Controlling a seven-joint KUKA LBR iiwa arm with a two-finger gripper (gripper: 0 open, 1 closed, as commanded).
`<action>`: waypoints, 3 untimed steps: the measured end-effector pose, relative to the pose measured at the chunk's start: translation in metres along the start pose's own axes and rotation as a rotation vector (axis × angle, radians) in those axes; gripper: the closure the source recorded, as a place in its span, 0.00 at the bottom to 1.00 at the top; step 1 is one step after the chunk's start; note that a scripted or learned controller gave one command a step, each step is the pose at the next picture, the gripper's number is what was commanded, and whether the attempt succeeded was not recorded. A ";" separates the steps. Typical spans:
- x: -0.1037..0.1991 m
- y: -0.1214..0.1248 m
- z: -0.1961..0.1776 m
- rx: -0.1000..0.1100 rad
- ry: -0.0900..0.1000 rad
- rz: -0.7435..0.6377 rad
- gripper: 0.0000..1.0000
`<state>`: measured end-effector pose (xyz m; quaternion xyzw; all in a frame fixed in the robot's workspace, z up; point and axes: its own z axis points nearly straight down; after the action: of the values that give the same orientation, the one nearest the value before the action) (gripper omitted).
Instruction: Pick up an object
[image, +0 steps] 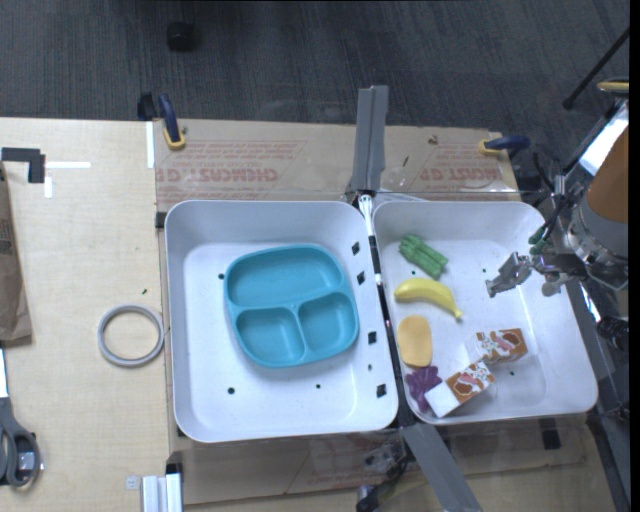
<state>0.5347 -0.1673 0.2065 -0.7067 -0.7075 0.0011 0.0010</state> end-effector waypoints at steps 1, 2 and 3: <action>0.053 0.047 0.106 -0.020 -0.003 0.074 0.00; 0.055 0.097 -0.014 -0.002 -0.002 0.271 0.00; 0.075 0.124 0.070 0.000 -0.001 -0.084 0.00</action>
<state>0.6585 -0.0917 0.1362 -0.6764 -0.7366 0.0012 0.0006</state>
